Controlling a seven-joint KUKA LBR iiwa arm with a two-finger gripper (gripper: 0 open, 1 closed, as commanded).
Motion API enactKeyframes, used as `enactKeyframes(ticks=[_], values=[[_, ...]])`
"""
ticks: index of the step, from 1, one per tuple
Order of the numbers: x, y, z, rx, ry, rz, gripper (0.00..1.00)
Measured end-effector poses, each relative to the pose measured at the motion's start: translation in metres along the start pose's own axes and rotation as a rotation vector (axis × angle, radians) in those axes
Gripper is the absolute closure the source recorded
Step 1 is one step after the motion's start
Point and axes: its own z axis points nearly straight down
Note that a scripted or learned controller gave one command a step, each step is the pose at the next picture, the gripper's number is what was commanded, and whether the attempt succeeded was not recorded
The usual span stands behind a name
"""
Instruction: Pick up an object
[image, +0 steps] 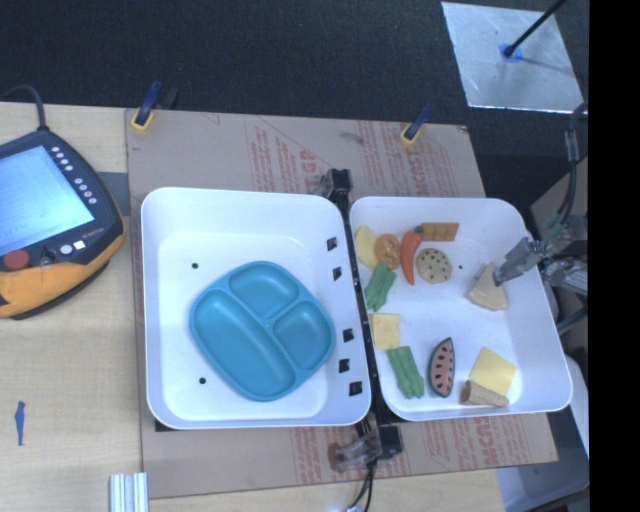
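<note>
The right white bin (530, 330) holds several toy foods. Among them are a pale cheese wedge (487, 293), a round speckled cookie (433, 265), a red carrot (409, 257), an orange cracker (439, 232), a watermelon slice (442, 365) and a larger yellow cheese wedge (491, 376). My gripper (514, 264) reaches in over the bin's right rim. Its tip sits at the upper right corner of the pale cheese wedge, touching it or just above it. Nothing is lifted off the bin floor.
The left white bin (170, 250) holds a blue divided plate (262, 328). Green pieces (380, 286) (405, 371), a yellow square (385, 330) and a yellow and an orange piece (365, 243) lie along the right bin's left side. A teach pendant (45, 225) lies at far left.
</note>
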Motion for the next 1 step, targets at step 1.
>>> enactKeyframes(ticks=[1], values=[[0.0601,0.0467,0.0552,0.004,0.003,-0.008,0.0]])
